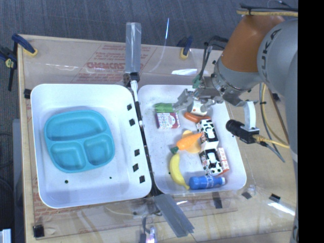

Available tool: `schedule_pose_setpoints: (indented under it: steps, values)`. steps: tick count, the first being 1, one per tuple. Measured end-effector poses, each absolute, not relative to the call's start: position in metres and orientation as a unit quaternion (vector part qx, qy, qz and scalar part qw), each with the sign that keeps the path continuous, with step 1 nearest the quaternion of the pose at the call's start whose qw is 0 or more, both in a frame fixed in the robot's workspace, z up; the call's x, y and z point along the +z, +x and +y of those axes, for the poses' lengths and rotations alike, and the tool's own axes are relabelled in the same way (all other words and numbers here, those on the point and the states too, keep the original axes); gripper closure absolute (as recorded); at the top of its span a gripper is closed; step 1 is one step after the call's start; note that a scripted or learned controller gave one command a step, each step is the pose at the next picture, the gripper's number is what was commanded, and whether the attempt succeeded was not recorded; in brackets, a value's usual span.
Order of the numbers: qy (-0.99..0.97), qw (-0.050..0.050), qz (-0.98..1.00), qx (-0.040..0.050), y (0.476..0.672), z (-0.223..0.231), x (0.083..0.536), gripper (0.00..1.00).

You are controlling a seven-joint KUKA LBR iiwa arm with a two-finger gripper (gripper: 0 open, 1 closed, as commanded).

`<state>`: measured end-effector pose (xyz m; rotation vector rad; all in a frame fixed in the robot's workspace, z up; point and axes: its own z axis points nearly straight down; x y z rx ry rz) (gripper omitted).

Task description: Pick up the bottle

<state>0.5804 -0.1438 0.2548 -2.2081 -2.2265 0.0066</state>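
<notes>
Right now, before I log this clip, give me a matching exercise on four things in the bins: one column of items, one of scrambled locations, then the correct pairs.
Items:
1. blue bottle
2. banana
3. blue divided tray
4. gripper

Locations:
A. in the left bin
B. over the far end of the right bin
C. at the right bin's near edge, lying on its side
D. just left of the bottle, curving along the bin floor

Pairs: 1-C, 2-D, 3-A, 4-B
</notes>
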Motion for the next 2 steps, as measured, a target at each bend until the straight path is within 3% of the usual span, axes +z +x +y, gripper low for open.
schedule_pose_setpoints:
  steps: [1,2]
  values:
    - [-0.702,0.005,-0.712,0.0033,0.5808,-0.1431,0.2637,1.00]
    - [-0.702,0.005,-0.712,0.0035,0.5808,-0.1433,0.2638,0.00]
